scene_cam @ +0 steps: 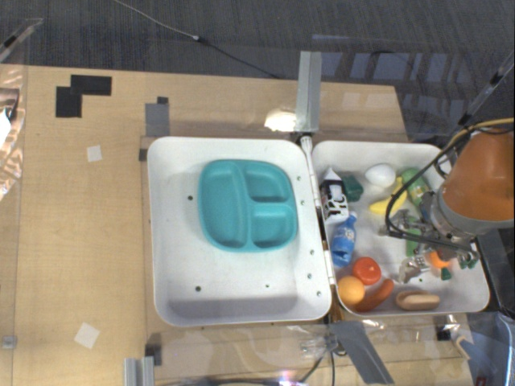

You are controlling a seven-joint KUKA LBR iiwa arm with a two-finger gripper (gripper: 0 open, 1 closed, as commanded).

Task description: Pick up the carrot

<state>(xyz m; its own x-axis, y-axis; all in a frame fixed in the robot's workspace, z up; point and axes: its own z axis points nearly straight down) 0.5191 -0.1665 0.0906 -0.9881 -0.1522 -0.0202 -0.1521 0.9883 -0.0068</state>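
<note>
Bottle [335, 201] left of the gripper [429, 265]: showing black marks on a white label, too small to read.

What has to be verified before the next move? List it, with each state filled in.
1. Carrot located, in the right bin near its right wall: ok.
2. Pincer down beside the carrot: ok.
3. Carrot actually held by the pincer: cannot tell.
4. Whole carrot in sight: not ok, the arm covers part of it.
5. Room around the carrot: not ok, the bun lies close in front of it and the yellow fruit is near.
</note>
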